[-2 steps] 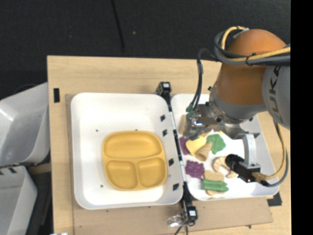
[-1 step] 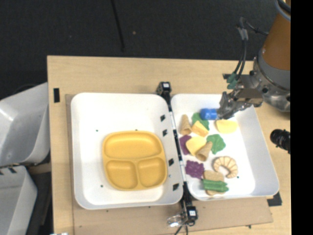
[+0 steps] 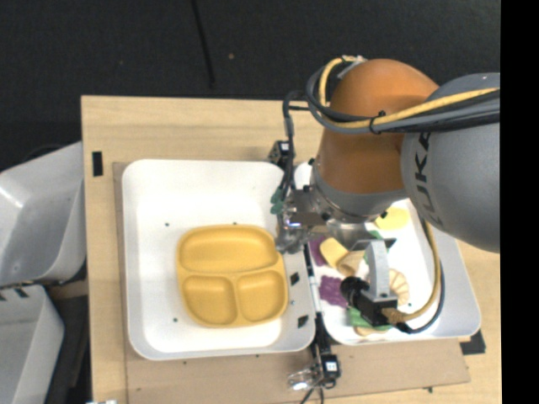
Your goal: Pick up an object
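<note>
Bins of shallow white plastic are carried side by side by a pale wooden table (image 3: pixel 185 114), as seen in the camera view from above at a slant. The left bin (image 3: pixel 152 200) is occupied by a yellow divided tray (image 3: pixel 232 274), which lies flat towards the 5 o'clock part of that bin. One long compartment is set at the tray's 12 o'clock side and two smaller ones at its 6 o'clock side.

The right bin (image 3: pixel 456 303) is largely covered by the arm (image 3: pixel 463 167), which is reached in from 3 o'clock. Its orange band (image 3: pixel 370 137) is turned towards the camera. Grey metal parts of the gripper (image 3: pixel 295 222) are seen at the 9 o'clock side of the wrist, over the wall between the two bins and near the tray's 2 o'clock corner. Whether the grasp is released or clenched cannot be told, since that end is hidden under the wrist.

The objects to be picked up are crowded in the right bin. A purple object (image 3: pixel 330 291) lies near the dividing wall. A cream piece (image 3: pixel 334 252) is seen at its 12 o'clock, and a yellow object (image 3: pixel 392 220) lies farther towards 2 o'clock. A green object (image 3: pixel 364 318) is found at the purple one's 4 o'clock, with a tan curved object (image 3: pixel 401 286) just beside it at 2 o'clock.
</note>
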